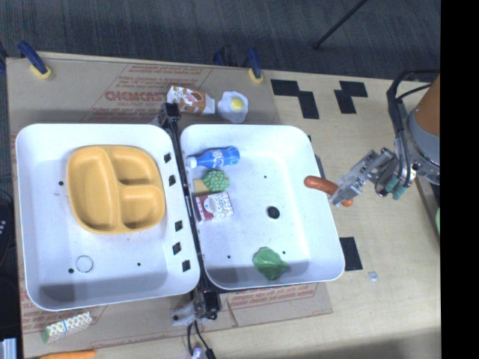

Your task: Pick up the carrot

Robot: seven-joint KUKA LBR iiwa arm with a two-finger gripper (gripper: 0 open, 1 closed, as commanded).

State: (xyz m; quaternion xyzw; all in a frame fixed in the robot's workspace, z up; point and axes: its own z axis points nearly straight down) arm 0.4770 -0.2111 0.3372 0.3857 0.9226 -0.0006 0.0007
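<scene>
Camera view: the carrot point(320, 185) lies at the 3 o'clock edge of the right bin point(299, 144), one end over the rim. The claw point(346, 193) sits just beside it at 3 o'clock, over the table point(374, 298); whether it grips the carrot or stands open, I cannot tell. Inside that bin, a blue bottle point(215, 157) lies at 10 o'clock, a green strawberry-shaped toy point(215, 179) and a red packet point(214, 206) below it, a green leafy toy point(269, 263) at 6 o'clock. The left bin point(37, 268) holds a yellow divided tray point(116, 188).
</scene>
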